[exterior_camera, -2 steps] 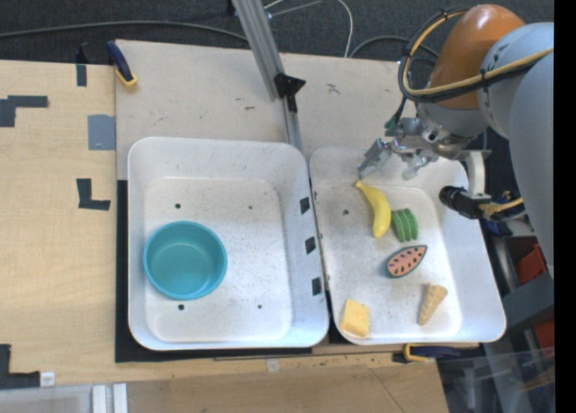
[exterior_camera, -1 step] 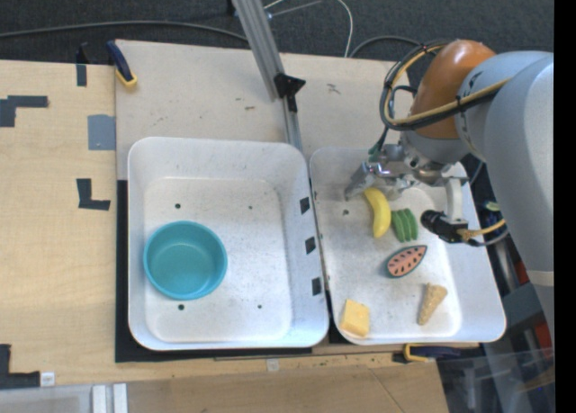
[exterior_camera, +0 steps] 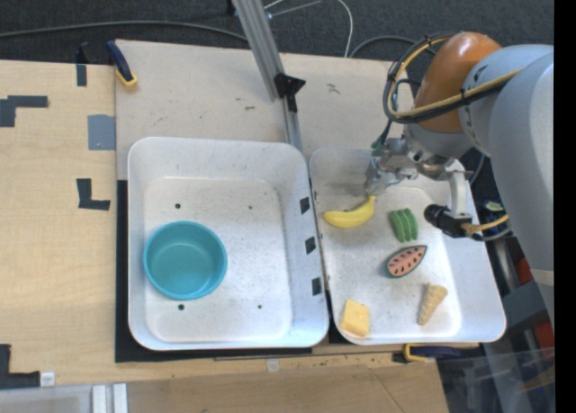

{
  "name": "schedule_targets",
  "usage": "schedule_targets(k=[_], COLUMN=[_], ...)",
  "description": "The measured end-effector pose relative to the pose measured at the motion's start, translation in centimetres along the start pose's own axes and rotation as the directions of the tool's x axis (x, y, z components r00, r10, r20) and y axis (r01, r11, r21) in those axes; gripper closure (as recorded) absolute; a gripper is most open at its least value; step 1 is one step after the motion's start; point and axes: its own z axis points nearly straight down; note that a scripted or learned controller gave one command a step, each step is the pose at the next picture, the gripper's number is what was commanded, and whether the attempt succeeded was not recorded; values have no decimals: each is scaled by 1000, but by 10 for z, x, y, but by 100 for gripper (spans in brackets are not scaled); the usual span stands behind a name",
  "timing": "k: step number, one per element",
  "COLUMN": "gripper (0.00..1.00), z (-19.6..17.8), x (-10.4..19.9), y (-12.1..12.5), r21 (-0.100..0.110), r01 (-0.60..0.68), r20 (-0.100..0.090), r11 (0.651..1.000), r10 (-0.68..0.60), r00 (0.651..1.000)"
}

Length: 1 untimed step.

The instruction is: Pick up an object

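In the left bin (exterior_camera: 216,155) sits a teal bowl (exterior_camera: 185,260), smooth, rigid, round-walled. The right bin (exterior_camera: 481,312) holds toy food. The yellow banana (exterior_camera: 349,214) lies at its far left, looking like light, hard, glossy plastic; it would probably slip in a pinch, so across the curved middle seems best. Nearer lies a yellow cheese wedge (exterior_camera: 355,318), then a green ridged piece (exterior_camera: 403,224), a watermelon slice (exterior_camera: 406,261) and a pale cone (exterior_camera: 432,302). The tool (exterior_camera: 379,177) hangs just above the banana's stem end; how wide it stands I cannot tell.
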Motion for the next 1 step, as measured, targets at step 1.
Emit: schedule_targets(k=[1], gripper=[100], z=[-63], x=[-4], y=[3], r21=[-7], r01=[-2], r20=[1], r11=[1000], r10=[2], r00=[1000])
